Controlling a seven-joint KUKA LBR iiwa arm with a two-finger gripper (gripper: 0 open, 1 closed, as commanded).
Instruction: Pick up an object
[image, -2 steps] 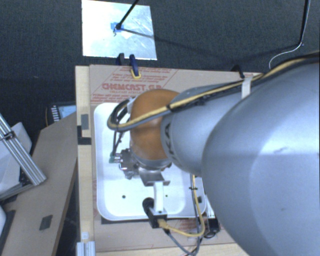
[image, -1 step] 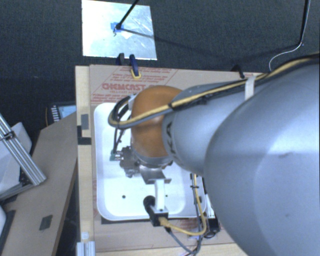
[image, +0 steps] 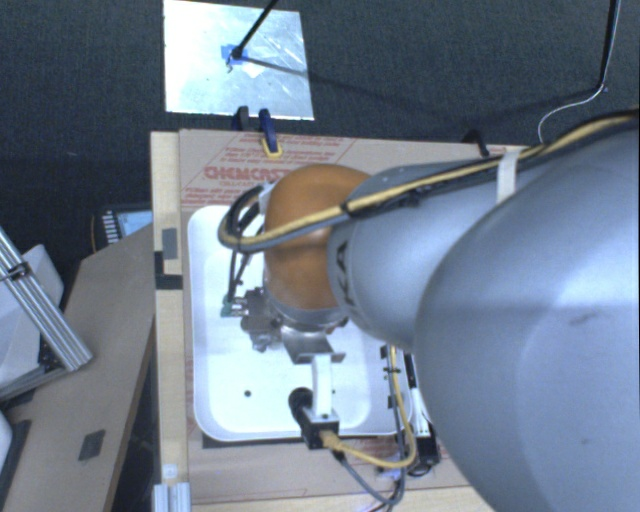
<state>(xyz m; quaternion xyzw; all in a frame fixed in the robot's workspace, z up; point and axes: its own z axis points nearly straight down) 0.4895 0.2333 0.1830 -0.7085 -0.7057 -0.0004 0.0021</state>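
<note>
- arm (image: 520, 330): one, grey, entering from 3 o'clock and covering the right half of the view.
- orange band (image: 300, 240): one, rounded, at the centre of the view, above the wrist and over the bin's far right part.
- gripper (image: 268, 325): one, a grey metal assembly below the band, hanging over the bin's middle. it is seen from above and behind, so whether it is wide, narrow or holding anything cannot be told.
- bin (image: 215, 300): one counted in clear sight, white, shallow, with rounded corners. its left wall and near floor are bare and its right side lies under the arm.
- speck (image: 247, 392): one, small, dark and round, on the bin floor at 7 o'clock from the gripper, apart from it and near the bin's front wall. it is the only loose item seen on the floor. it is too small to tell its shape, its material, or whether it is an object or a mark.
- cardboard (image: 300, 160): one sheet, tan with red print, flat under the bin and showing past the bin at 12 o'clock.
- clamps (image: 267, 130): two, one blue and one dark, side by side on the cardboard's far edge.
- foil sheet (image: 238, 60): one, square and shiny, on the dark floor at 12 o'clock beyond the clamps.
- rail (image: 40, 315): one, aluminium, slanting at 9 o'clock, well apart from the bin.
- bench (image: 172, 400): one, pale wood, showing as a strip left of the cardboard.
</note>
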